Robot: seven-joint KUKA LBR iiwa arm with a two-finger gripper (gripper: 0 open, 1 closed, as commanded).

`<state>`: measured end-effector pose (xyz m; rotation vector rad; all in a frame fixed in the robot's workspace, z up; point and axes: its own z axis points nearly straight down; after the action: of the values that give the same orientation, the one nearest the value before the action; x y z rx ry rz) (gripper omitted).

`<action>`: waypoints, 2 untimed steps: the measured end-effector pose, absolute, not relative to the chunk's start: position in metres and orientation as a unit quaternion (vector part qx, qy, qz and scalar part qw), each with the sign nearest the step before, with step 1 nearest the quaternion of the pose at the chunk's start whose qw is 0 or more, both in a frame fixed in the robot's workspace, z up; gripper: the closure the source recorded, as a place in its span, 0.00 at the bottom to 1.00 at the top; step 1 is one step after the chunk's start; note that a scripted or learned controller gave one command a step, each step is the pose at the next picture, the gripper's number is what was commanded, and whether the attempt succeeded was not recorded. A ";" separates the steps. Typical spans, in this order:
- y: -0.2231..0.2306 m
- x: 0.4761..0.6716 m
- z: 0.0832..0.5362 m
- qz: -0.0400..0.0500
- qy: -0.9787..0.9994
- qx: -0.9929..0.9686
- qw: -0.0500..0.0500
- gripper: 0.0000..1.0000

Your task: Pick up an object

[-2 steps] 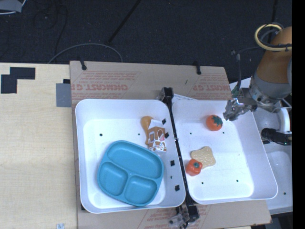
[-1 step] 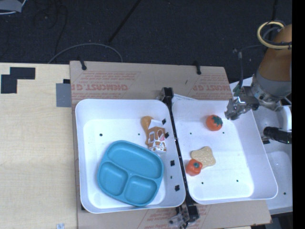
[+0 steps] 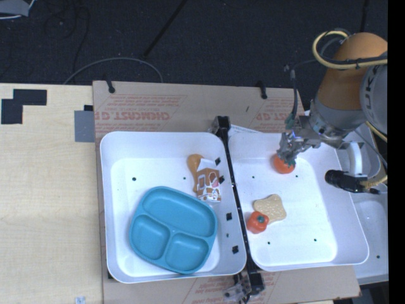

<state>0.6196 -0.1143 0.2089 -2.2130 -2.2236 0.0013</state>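
My gripper (image 3: pixel 288 153) hangs over the back of the right bin (image 3: pixel 329 246), directly on top of a small orange-red round object (image 3: pixel 283 164). Its fingers reach down to that object, but how they stand is hidden. Nearer the front of the same bin lie a beige biscuit-shaped piece (image 3: pixel 271 207) and a red-orange tomato-like toy (image 3: pixel 257 222), touching each other. The left bin (image 3: pixel 117 163) holds a blue divided plate (image 3: pixel 172 229), a tan piece (image 3: pixel 194 164) and a small printed packet (image 3: pixel 209 185).
A black divider (image 3: pixel 228 182) runs between the two bins. The arm's grey body and orange band (image 3: pixel 354 62) stand over the right bin's back right corner. A black handle-like part (image 3: pixel 345 180) sticks out at the right rim.
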 end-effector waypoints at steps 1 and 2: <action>-0.066 0.627 0.215 0.000 -0.709 -0.706 0.001 1.00; -0.019 0.621 0.208 0.001 -0.708 -0.706 0.002 1.00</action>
<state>0.6206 -0.0190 0.2083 -2.2137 -2.2223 0.0035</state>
